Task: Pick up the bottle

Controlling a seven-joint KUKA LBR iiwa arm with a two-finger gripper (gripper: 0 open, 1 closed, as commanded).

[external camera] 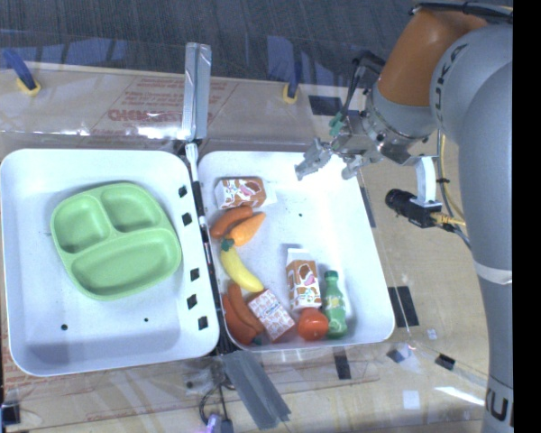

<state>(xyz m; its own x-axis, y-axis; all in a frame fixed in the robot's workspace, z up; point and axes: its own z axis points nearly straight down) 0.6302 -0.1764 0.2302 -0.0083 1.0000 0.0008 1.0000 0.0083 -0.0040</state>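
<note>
Tool [329,161] open and empty above the right bin's [343,219] far edge — green bottle [334,302] well apart, near corner.

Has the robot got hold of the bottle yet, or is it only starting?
Only starting, it seems. The green bottle lies untouched in the right bin, near its front corner beside a tomato. The hand hovers over the bin's far edge with nothing between its fingers. Reaching, gripping and lifting are all left.

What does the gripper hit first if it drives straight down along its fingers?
Probably bare floor of the right bin, near its far edge. The gripper hangs well away from the bottle; depth is uncertain.
</note>
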